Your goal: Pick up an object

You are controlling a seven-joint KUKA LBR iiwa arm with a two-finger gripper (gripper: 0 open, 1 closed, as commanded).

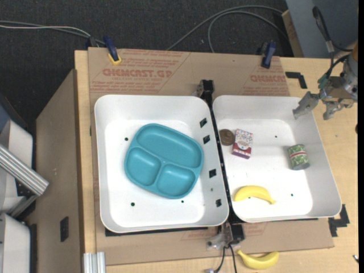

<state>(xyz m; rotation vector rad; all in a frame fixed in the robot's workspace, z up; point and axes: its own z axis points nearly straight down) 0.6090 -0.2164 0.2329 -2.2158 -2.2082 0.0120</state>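
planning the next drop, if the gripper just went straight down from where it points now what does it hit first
Probably the right bin's upper right rim or the bare floor just inside it. The gripper hangs with fingers spread over that corner. The green can lies lower in view, likely out of line, though depth is unclear.

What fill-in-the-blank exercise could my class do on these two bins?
1. The blue tray lies in the ____ bin.
2. The banana in the right bin is coloured ____.
3. The can lies ____ of the small box.
4. The gripper hangs over the right bin's ____ corner.
Answers: left; yellow; right; upper right.
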